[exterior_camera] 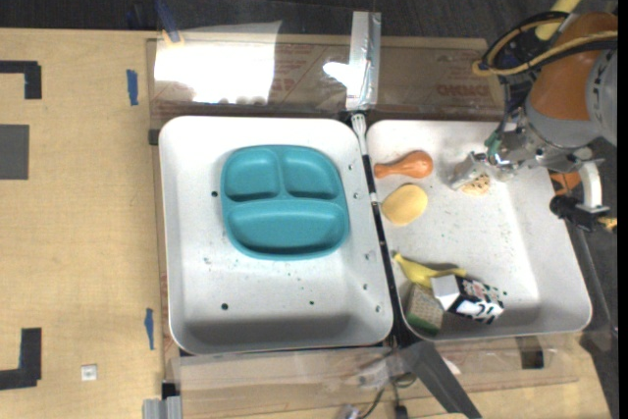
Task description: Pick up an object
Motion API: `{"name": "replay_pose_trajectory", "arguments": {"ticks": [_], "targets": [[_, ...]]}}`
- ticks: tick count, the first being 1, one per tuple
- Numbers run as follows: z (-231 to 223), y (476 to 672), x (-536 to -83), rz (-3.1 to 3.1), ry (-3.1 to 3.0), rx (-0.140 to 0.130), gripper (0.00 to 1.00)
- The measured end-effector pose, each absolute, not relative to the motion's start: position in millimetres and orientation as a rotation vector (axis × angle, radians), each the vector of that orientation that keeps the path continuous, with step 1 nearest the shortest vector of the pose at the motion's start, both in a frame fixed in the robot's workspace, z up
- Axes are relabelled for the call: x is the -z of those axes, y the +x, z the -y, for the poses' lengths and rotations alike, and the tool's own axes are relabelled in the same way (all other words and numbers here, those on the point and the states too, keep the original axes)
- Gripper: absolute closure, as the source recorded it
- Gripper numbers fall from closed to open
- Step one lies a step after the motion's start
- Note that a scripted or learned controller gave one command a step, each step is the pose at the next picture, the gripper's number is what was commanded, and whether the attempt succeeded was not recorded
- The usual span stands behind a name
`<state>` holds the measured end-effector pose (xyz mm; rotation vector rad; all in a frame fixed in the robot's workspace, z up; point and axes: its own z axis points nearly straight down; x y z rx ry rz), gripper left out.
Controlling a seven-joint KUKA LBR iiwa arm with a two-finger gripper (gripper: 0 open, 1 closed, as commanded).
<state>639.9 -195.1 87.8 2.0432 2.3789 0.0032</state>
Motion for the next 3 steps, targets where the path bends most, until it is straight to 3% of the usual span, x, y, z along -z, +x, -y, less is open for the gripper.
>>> {"name": "replay_pose_trajectory", "arguments": {"ticks": [1, 2, 3], "targets": [[164, 635.7, -86, -2.694, 1.613, -0.003, 0.0], [158, 636.8, -86, -2.571, 1.8, -0.004, 0.0], [169, 667.8, -86, -2.348, 2.08, -0.004, 0.0]]}}
